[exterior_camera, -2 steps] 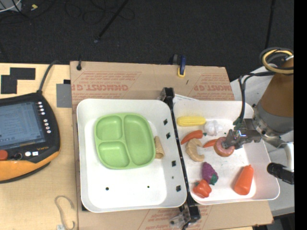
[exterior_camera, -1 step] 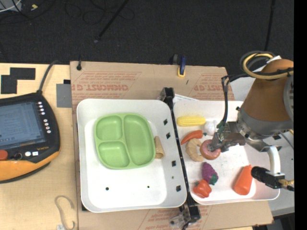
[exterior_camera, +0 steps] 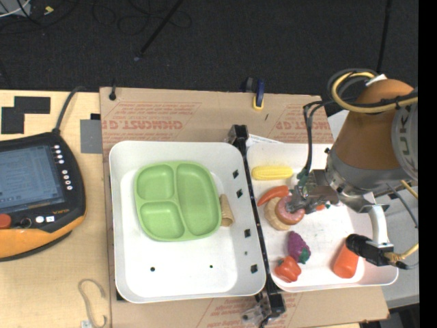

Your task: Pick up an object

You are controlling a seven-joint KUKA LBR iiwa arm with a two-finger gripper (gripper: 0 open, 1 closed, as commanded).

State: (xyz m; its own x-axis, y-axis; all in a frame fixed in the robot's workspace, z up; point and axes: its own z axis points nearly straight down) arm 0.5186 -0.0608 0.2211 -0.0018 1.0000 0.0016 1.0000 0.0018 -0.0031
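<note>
Red pepper [exterior_camera: 287, 269] lies below the claw [exterior_camera: 298, 203]; its opening we cannot tell. We centre on the donut [exterior_camera: 283, 215] before closing.

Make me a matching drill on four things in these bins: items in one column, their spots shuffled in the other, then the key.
Items:
1. green tray
2. corn
3. grapes
4. orange cup

Places:
A. right bin, near its front right corner
B. left bin, in the middle
C. right bin, near the back wall
D. right bin, towards the front, just behind a red pepper

Pairs: 1-B, 2-C, 3-D, 4-A
</note>
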